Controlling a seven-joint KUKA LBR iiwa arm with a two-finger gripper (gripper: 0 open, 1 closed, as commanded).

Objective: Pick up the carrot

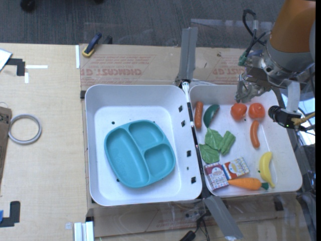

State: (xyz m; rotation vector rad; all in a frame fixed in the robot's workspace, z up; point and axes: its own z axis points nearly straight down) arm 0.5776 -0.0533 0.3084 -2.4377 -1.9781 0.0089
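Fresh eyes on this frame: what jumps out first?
Probably the blue divided plate, lying alone in the left bin and the biggest block of colour. Next, the toy food scattered over the right bin: two tomatoes near the far edge, a banana at the right and the carrot along the near edge. The arm's end effector hangs over the far edge by the tomatoes, well away from the carrot.
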